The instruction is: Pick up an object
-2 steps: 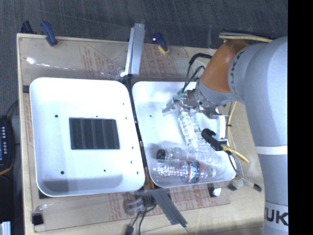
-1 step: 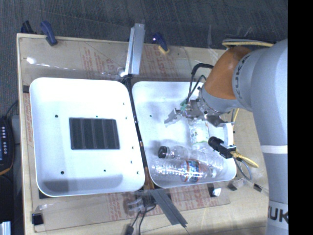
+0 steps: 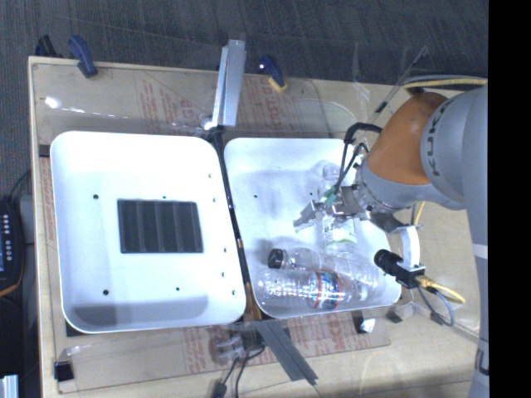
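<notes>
Arm [image 3: 431, 152]: seen reaching in from the right, grey with an orange band above the wrist, bent down over the right bin.
Jaws [image 3: 328, 214]: held low over the middle of the right bin, just above the clear items; whether they are released or clenched cannot be told, and nothing is seen gripped between them.
Right bin [image 3: 265, 172]: a shallow white bin, set against the left bin along a dark seam.
Clear plastic bottle [image 3: 311, 287]: laid on its side along the near edge of the right bin, its dark cap [image 3: 275, 259] pointed left; a coloured label is seen on its body.
Other clear plastic [image 3: 340, 243]: crumpled transparent material is seen just under the jaws, near the bottle; its shape cannot be made out.
Left bin [image 3: 83, 181]: white, with a dark ribbed rectangle [image 3: 160, 226] lying at its middle.
Table [image 3: 124, 85]: pale, both bins carried on it, blue clamps [image 3: 81, 55] fixed at its far edge.
</notes>
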{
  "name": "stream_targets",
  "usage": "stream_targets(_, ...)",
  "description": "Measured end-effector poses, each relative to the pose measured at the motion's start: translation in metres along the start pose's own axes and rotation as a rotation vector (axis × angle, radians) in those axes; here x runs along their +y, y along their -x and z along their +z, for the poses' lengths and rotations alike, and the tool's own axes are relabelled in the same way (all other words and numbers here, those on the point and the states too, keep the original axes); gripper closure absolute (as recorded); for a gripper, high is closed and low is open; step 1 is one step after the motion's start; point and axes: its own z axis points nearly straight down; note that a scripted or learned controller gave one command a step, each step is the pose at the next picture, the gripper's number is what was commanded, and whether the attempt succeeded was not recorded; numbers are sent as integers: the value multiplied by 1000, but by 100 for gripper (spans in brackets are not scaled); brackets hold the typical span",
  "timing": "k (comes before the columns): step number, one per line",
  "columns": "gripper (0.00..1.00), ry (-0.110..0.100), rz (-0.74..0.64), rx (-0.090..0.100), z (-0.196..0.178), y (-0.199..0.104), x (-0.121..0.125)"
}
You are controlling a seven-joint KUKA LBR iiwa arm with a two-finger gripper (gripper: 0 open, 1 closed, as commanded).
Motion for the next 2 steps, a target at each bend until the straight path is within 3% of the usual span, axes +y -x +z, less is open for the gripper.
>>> stream_targets(1, 0, 2, -31, -2, -97, 1, -23)
stream_targets(2, 0, -4, 87, 0, -13, 2, 37)
